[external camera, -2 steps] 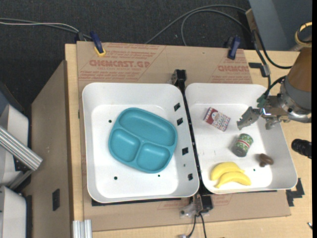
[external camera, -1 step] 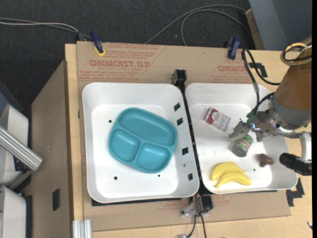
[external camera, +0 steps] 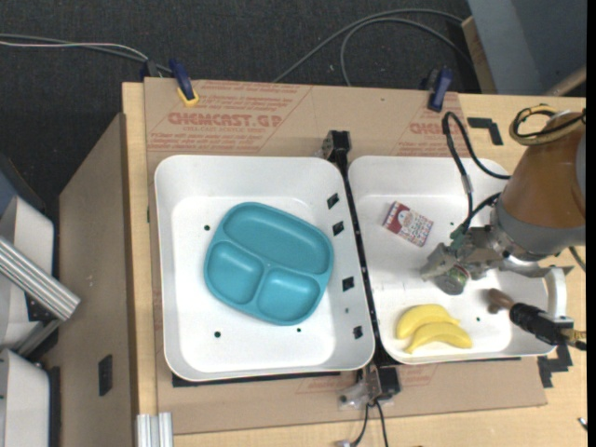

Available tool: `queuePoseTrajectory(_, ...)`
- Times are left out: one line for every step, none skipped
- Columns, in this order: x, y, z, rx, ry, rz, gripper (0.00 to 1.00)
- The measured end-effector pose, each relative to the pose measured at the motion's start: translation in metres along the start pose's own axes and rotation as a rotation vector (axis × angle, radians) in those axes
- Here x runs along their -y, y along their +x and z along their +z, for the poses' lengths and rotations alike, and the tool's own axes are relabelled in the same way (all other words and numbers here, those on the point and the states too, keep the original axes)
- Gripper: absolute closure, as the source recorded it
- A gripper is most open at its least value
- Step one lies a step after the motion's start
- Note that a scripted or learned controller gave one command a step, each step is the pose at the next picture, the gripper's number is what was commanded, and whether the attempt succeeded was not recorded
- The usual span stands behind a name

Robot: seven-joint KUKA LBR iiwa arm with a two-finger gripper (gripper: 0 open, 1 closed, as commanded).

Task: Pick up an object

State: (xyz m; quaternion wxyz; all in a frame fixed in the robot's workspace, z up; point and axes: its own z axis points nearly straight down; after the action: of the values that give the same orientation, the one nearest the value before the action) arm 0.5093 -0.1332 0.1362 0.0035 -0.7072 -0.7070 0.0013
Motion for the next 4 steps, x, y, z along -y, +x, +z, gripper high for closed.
queuePoseTrajectory(0.001, 0.001, 0.053, 0.000, 0.000, 0.000, 0.00)
queuePoseTrajectory(-0.001, 0.001, 0.039, 0.001, -0.007, 0.000, 1.00)
queuePoseTrajectory(0.004, -0.006, -0.009, 0.005, -0.012, 0.000, 1.00)
queuePoseTrajectory(0.003, -0.014, -0.071, 0.005, -0.014, -0.001, 1.00)
